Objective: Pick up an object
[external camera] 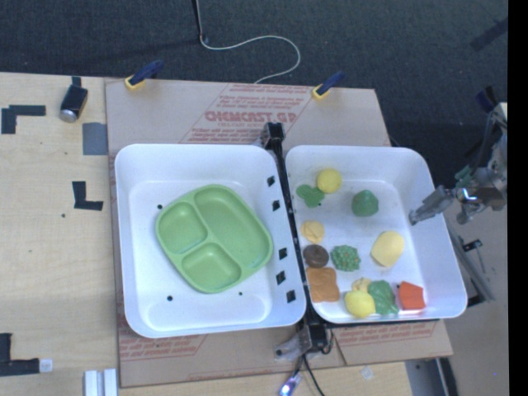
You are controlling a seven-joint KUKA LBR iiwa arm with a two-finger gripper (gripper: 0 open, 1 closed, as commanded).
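Both bins (132, 172) — smooth white plastic, faint sheen. Green divided tray (213, 238) — matt plastic, smooth. Sheet under bins (247, 118): brown cardboard, dull, red print. Bench top (49, 246) pale wood grain, matt. Toy foods (363, 238) look soft-matt plastic or foam; can't tell which.

The gripper (433, 205) is pale grey metal with slim fingers (422, 210). Behind it sits a blocky grey-and-white wrist assembly with dark fittings and a small green mark on its left side.
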